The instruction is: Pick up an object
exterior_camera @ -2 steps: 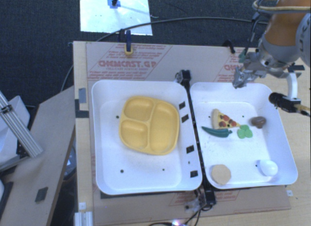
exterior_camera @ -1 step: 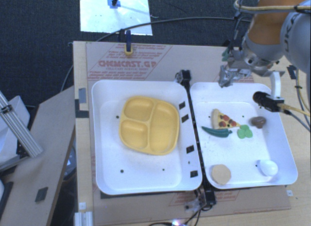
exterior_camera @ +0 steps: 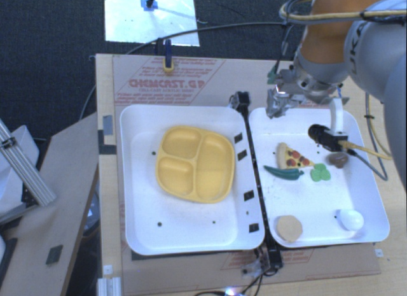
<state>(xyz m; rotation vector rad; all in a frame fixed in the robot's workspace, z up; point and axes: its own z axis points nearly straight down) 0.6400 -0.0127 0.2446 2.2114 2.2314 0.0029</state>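
The right bin (exterior_camera: 374, 204) holds several toy foods. A pizza slice (exterior_camera: 290, 156) lies near its middle, with a dark green pepper (exterior_camera: 284, 173) just below it and a light green leafy piece (exterior_camera: 320, 173) to the right. A small brown lump (exterior_camera: 338, 159) sits further right. A round tan cookie (exterior_camera: 289, 228) and a white egg (exterior_camera: 349, 219) lie near the front edge. My gripper (exterior_camera: 278, 106) hangs over the bin's far left corner, above and apart from the pizza slice, with nothing seen in it.
The left bin (exterior_camera: 137, 180) carries a yellow divided plate (exterior_camera: 194, 163). A black divider strip (exterior_camera: 252, 174) runs between the bins. A black piece with a yellow cable (exterior_camera: 325, 137) hangs off the arm over the right bin's far side.
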